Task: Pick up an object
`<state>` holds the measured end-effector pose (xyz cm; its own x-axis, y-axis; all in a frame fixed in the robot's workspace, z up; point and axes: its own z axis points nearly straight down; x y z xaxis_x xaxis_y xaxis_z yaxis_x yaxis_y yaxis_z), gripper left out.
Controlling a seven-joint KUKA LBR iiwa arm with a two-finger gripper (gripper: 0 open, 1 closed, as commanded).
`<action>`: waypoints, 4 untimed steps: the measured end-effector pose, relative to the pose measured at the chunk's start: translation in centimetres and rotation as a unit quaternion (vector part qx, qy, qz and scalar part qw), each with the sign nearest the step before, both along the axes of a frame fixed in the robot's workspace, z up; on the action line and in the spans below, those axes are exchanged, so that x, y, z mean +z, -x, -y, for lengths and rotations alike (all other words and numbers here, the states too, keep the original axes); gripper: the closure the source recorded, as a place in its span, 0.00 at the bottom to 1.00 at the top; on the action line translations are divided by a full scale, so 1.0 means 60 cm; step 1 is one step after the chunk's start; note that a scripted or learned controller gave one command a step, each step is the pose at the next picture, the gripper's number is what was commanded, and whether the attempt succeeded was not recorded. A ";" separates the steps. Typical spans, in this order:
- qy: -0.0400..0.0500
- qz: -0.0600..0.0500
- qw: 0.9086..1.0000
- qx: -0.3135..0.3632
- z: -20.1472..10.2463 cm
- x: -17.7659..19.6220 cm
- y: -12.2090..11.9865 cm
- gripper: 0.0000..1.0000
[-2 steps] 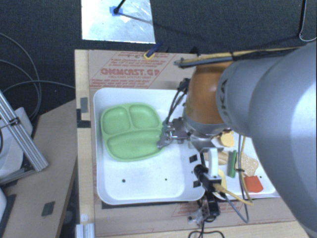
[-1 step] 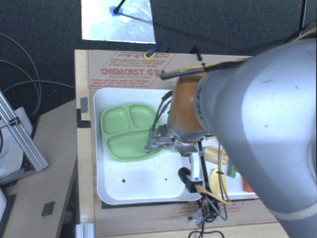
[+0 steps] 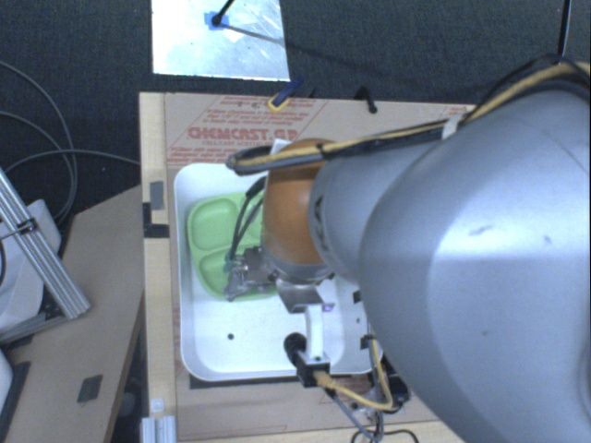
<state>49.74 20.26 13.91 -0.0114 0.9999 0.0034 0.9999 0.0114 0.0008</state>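
Observation:
A light green moulded tray [image 3: 211, 233] with shallow compartments lies in the left white bin [image 3: 199, 340], against its far left side. The grey arm with its orange band [image 3: 288, 212] reaches in from the right and covers the tray's right part. My gripper [image 3: 240, 278] hangs low over the tray's near right corner, its metal tip at or just above the green plastic. The wrist hides whether anything is caught in it. The arm's bulk hides the right bin.
A cardboard sheet [image 3: 242, 123] with red print lies behind the bins. A shiny foil square [image 3: 219, 26] sits on the dark floor beyond. An aluminium rail [image 3: 42, 261] leans at the left. Cables and a small white part [image 3: 325, 335] hang under the wrist.

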 end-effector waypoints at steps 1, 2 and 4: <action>0.002 0.005 1.000 -0.007 0.085 0.027 -0.161 0.00; -0.002 0.008 1.000 -0.003 0.106 0.494 -0.048 0.00; 0.000 0.003 1.000 -0.001 0.022 0.654 0.015 1.00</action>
<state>48.85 18.94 53.15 -0.0102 0.9999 0.0030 0.9999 0.0102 0.0068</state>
